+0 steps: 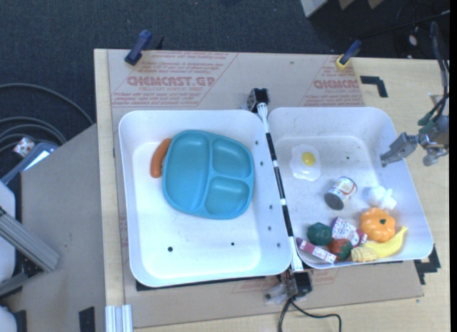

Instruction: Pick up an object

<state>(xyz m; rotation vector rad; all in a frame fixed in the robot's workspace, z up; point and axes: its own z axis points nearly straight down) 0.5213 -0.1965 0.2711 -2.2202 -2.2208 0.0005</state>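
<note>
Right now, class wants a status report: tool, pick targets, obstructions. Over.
Tool over right bin's right rim, holding nothing. Fried egg, small can, pumpkin lying in bin. Nothing blocking.

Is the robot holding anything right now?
No. The end effector hangs over the right bin's right rim with nothing in it.
</note>
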